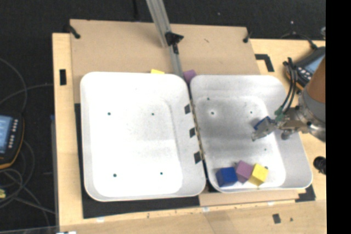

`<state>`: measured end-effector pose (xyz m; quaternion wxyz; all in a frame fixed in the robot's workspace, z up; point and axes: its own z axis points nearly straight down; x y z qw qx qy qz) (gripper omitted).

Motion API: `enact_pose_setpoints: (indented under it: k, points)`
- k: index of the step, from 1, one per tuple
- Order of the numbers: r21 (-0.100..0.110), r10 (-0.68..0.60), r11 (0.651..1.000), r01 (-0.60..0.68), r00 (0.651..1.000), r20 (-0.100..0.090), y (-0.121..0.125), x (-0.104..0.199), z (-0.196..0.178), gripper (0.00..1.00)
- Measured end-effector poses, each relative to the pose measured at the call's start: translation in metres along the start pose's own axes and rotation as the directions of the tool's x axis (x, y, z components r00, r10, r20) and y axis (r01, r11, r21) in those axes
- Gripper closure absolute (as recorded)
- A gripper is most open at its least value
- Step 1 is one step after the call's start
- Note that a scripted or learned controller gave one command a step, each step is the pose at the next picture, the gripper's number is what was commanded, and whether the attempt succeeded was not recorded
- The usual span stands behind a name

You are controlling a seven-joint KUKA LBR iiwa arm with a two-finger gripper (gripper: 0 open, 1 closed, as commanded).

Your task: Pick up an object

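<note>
Above the right bin point(285, 118), the gripper point(262, 129), whose state I cannot tell, may miss the crowded near blocks point(241, 172).

Two white bins point(137, 134), with a blue block point(225, 176), purple block point(243, 171) and yellow block point(259, 173).

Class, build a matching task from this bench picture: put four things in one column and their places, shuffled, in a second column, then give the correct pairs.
Things
1. blue block
2. yellow block
3. pincer
4. purple block

Places
A. over the right part of the right bin, above the three blocks
B. between the other two blocks at the right bin's near edge
C. leftmost of the three blocks in the right bin
D. rightmost of the three blocks in the right bin

Pairs: 1-C, 2-D, 3-A, 4-B
</note>
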<state>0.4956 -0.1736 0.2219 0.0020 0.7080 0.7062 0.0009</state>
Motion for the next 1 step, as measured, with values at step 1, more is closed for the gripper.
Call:
enact_pose_setpoints:
  k: [1]
  points:
    - [-0.006,-0.002,1.000,0.002,1.000,0.004,-0.0104,-0.0337,-0.1056,0.00]
